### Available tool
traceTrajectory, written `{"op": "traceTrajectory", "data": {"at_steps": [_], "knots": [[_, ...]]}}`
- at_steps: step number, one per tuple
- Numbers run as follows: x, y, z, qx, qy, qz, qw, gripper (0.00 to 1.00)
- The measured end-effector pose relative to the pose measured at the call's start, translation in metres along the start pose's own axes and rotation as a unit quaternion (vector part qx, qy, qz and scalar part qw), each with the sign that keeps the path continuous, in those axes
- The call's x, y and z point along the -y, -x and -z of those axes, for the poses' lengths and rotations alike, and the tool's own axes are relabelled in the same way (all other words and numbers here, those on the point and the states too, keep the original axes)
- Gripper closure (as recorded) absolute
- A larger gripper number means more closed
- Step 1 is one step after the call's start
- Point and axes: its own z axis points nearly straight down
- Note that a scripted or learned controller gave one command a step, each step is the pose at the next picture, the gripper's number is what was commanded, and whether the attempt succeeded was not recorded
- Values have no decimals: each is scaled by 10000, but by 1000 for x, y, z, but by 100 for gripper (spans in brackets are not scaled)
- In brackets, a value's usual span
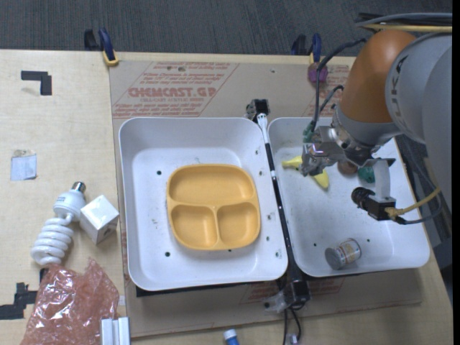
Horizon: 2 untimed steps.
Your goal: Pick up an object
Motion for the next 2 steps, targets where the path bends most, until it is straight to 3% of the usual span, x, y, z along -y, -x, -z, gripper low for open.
{"op": "traceTrajectory", "data": {"at_steps": [1,2], "knots": [[0,0,0,0,-1,-2,10000,0],[-13,56,-26,1,-2,-6,10000,0]]}}
